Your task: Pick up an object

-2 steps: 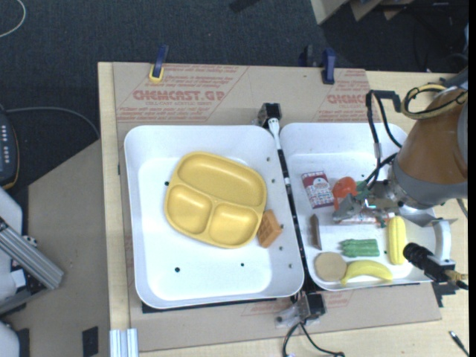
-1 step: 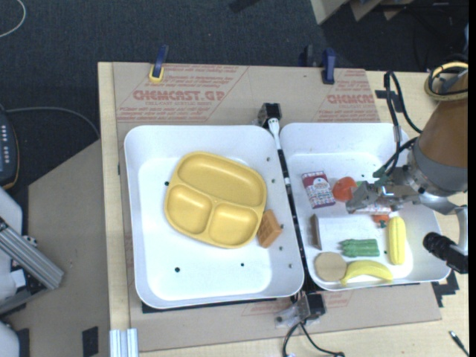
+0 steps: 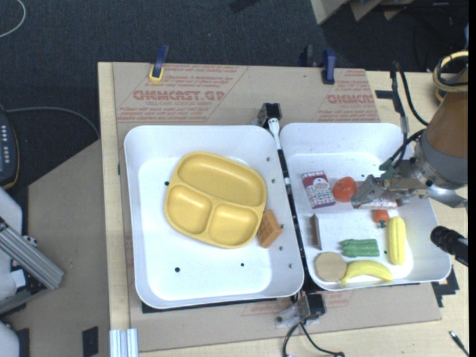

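The right bin [image 3: 336, 131] holds several toy foods. A red and white carton [image 3: 317, 189] lies at its left, with a red tomato [image 3: 343, 190] just to the right of it. My gripper [image 3: 366, 196] reaches in from the right and hangs low beside the tomato, right of it. A small red piece [image 3: 381, 216] lies just below the gripper. Nearer the front are a yellow corn cob [image 3: 397, 239], a green vegetable [image 3: 359, 248], a banana [image 3: 367, 271], a tan round disc [image 3: 329, 266] and a brown bar [image 3: 314, 230].
In the left bin [image 3: 149, 222] sits a yellow divided plate [image 3: 214, 198] with a brown wedge [image 3: 269, 229] at its right edge. Both bins rest on a cardboard sheet [image 3: 186, 88] held by clamps. Cables run along the bench's right side.
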`<state>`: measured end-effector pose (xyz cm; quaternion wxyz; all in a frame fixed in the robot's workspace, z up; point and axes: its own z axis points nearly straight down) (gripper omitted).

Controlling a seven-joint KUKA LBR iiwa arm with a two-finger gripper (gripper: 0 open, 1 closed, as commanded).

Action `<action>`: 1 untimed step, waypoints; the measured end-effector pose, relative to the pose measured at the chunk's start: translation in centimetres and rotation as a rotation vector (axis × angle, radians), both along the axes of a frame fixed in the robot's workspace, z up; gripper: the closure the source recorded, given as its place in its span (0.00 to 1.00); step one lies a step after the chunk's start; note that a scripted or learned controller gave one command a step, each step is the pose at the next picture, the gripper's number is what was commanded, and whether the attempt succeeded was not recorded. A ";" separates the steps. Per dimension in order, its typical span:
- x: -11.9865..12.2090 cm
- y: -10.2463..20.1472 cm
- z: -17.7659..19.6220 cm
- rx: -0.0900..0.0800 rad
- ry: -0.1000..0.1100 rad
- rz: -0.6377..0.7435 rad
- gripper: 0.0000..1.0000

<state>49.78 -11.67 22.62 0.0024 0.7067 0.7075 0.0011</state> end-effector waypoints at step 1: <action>3.2 4.2 -0.3 0.002 0.002 0.005 1.00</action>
